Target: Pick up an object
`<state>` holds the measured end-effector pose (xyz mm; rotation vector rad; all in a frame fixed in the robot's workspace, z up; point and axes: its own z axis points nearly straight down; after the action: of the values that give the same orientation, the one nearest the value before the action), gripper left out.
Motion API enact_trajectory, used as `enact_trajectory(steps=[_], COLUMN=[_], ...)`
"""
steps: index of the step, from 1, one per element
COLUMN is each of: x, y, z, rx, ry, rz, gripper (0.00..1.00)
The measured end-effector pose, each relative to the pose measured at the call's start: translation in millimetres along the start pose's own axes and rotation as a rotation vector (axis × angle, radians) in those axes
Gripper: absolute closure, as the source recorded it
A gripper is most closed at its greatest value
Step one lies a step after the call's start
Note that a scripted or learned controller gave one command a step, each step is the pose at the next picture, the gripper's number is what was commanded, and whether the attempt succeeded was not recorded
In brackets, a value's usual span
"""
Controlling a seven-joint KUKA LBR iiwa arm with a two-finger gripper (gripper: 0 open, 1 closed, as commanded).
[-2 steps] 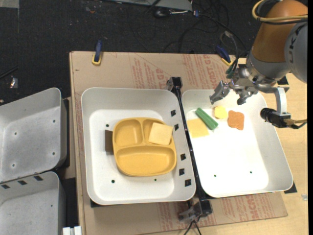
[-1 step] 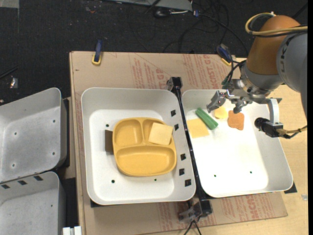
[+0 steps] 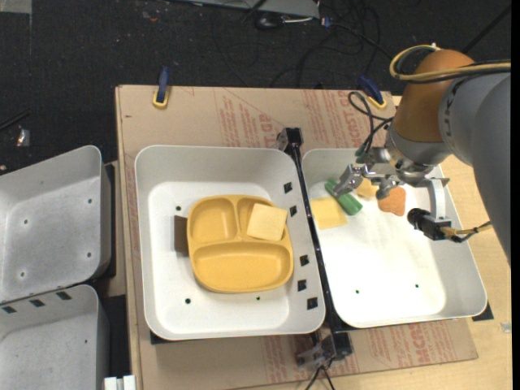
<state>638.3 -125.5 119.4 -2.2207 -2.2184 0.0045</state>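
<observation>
The arm comes in from the upper right, smooth grey metal with a glossy orange band, and its gripper [image 3: 375,177] hangs over the upper left part of the right bin [image 3: 406,299]. Whether the pincer is clenched or released I cannot tell (the metal parts blur together). Beneath it lie a green block [image 3: 344,198], a flat pale-yellow square [image 3: 327,214] and a rounded orange lump [image 3: 393,201]. In the left bin [image 3: 162,299] sits a matte yellow divided plate [image 3: 236,254] carrying a pale slab [image 3: 266,222], with a dark brown block [image 3: 180,234] touching its left edge.
</observation>
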Motion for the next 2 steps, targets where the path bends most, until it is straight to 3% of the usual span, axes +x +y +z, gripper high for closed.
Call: enact_trajectory(steps=[1, 2], x=[0.6, 0.6], y=[-0.4, 0.9], z=[28.9, 16.4], rx=[-0.001, -0.006], ry=[0.000, -0.001], rz=[0.000, 0.000], gripper=[0.00, 1.00])
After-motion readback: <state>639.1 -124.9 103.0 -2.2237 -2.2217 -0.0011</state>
